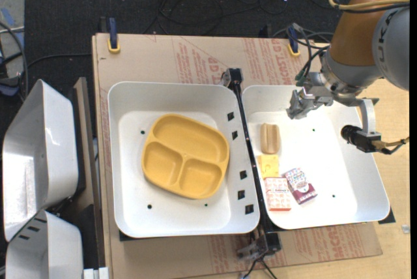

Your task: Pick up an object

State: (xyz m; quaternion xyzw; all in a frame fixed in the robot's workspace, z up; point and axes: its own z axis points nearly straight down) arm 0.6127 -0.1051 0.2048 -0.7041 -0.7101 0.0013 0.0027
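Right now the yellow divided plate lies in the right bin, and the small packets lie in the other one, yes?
Not quite. The camera view shows the yellow divided plate in the left bin, not the right one. The small packets lie in the other one, the right bin, near its left wall.

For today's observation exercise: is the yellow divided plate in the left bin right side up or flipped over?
Right side up: the yellow divided plate lies flat in the left bin, its three hollow compartments facing upward.
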